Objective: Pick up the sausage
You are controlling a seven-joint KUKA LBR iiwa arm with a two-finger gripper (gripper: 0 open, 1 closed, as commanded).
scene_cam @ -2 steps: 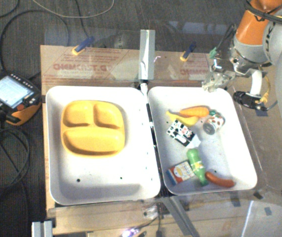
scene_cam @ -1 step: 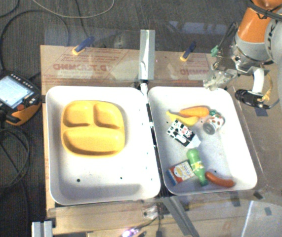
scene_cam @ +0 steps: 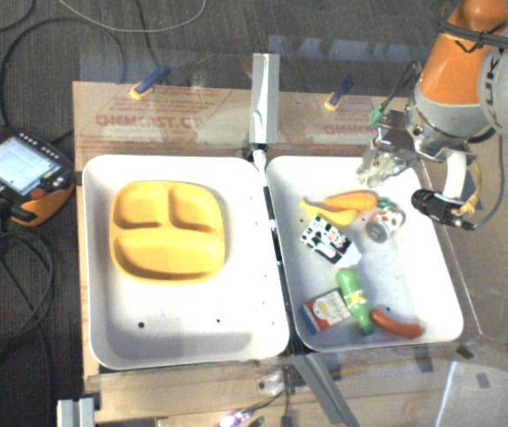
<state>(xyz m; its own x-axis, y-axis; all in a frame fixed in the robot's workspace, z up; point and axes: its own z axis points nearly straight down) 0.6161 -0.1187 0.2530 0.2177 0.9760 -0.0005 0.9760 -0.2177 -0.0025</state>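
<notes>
The sausage [scene_cam: 397, 326] is a short reddish-brown link lying near the front right corner of the right bin [scene_cam: 431, 256]. My gripper [scene_cam: 380, 167] hangs over the far end of that bin, well behind the sausage and just beyond an orange carrot [scene_cam: 347, 203]. Its fingers point down with a small gap and nothing between them.
The right bin also holds a black-and-white patterned box [scene_cam: 326, 238], a small grey can [scene_cam: 380, 228], a green bottle [scene_cam: 353, 297] and a red carton [scene_cam: 326, 311] close to the sausage. A yellow divided tray [scene_cam: 169, 229] lies in the left bin [scene_cam: 138, 327].
</notes>
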